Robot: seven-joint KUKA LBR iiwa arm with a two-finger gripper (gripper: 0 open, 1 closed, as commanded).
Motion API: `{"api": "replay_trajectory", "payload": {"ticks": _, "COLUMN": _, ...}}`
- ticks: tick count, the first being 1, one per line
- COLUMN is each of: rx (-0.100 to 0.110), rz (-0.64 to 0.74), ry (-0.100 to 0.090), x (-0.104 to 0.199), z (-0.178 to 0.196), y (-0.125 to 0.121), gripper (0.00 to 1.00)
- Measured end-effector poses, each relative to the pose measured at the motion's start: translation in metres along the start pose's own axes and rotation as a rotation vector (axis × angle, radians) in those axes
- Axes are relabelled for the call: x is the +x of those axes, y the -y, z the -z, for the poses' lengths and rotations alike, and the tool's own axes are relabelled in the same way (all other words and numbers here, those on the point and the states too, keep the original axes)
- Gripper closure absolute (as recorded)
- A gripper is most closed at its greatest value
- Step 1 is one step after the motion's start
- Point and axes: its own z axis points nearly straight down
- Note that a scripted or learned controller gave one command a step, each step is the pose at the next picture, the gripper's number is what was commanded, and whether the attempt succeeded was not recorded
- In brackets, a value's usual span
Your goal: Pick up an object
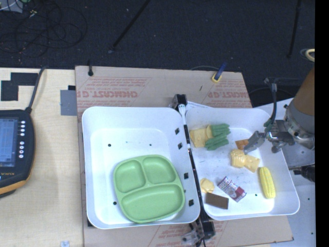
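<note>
My gripper [264, 143] hangs over the right bin [288, 202] near its right wall, open, with nothing between its fingers. Its left finger [251, 142] points down toward a lumpy yellow toy [245, 161] and sits just right of a small orange piece [240, 144]. A yellow corn cob [266, 182] lies below the gripper. Further left are a yellow-and-green corn piece [200, 136] and a green vegetable [218, 136]. At the front lie a red and grey packet [231, 188], a brown block [216, 201] and a small yellow chunk [206, 184].
The left bin [97, 138] holds a green divided plate [149, 188]. A black divider [186, 153] runs between the bins. Both bins rest on cardboard [133, 89]. A teach pendant [13, 148] lies at the far left of the bench.
</note>
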Motion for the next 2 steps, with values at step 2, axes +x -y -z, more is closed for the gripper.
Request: {"api": "replay_trajectory", "payload": {"ticks": 2, "rx": -0.003, "rz": -0.003, "ry": 0.001, "x": 0.031, "z": -0.132, "y": -0.025, "gripper": 0.0}}
